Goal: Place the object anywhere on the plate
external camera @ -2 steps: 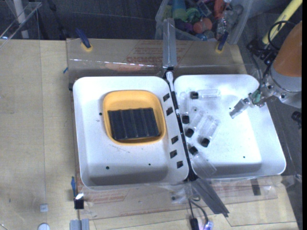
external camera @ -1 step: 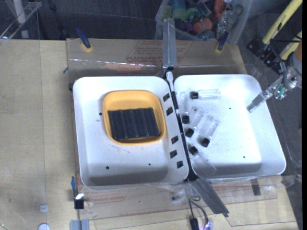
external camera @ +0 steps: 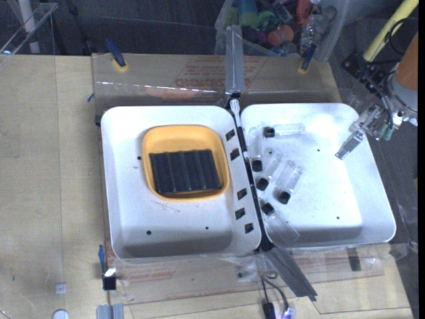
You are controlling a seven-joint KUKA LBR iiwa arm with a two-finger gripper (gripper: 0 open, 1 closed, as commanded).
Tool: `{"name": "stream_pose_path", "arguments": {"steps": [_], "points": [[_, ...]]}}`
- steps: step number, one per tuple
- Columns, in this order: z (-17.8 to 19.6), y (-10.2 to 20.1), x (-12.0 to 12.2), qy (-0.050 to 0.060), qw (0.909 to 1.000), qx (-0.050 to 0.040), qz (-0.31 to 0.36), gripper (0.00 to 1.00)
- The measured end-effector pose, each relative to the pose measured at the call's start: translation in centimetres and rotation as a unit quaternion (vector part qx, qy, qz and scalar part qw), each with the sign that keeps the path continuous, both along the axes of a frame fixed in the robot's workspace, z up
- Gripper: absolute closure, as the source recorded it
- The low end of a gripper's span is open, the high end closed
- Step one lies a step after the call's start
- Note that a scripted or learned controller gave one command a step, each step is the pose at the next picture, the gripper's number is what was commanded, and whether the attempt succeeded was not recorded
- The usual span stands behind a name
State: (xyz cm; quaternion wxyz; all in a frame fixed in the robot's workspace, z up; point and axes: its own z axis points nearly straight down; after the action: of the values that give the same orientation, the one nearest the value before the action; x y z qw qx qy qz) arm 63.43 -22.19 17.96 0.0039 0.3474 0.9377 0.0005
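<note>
Nearest you, at the bottom of the frame, the front rims of the two shallow white bins meet at a dark divider strip (external camera: 247,178) that runs up the middle of the picture. Left of it you have the left white bin (external camera: 123,198), and in it the yellow rounded-square plate (external camera: 154,141) sits toward the upper centre, with a black ribbed rectangular insert (external camera: 184,171) lying flat on it. White floor shows all round the plate, widest along the lower edge of that bin.

Right of the divider, the right white bin (external camera: 345,205) holds the clear plastic vials with black caps (external camera: 275,175). You will find them bunched against the divider in the bin's left part: one clear vial (external camera: 282,131) lies on its side near the upper edge, the others lie tilted below it, close together and some touching. The centre and right of this bin's floor are bare white.

Your two-finger gripper (external camera: 348,146) hangs over the upper right of the right bin, close to its right rim and well apart from the vials. One grey finger (external camera: 346,149) slants down to the left; nothing shows between the fingers, and you cannot tell from here how wide they stand.

At the top of the frame, behind the bins, a clear tub of coloured toys (external camera: 279,12) stands on the bench.
</note>
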Motion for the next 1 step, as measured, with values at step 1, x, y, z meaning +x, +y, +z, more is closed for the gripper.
{"name": "stream_pose_path", "arguments": {"steps": [1], "points": [[3.37, -0.1, -3.66, 0.003, 0.9911, 0.0006, 0.133, 0.0]]}}
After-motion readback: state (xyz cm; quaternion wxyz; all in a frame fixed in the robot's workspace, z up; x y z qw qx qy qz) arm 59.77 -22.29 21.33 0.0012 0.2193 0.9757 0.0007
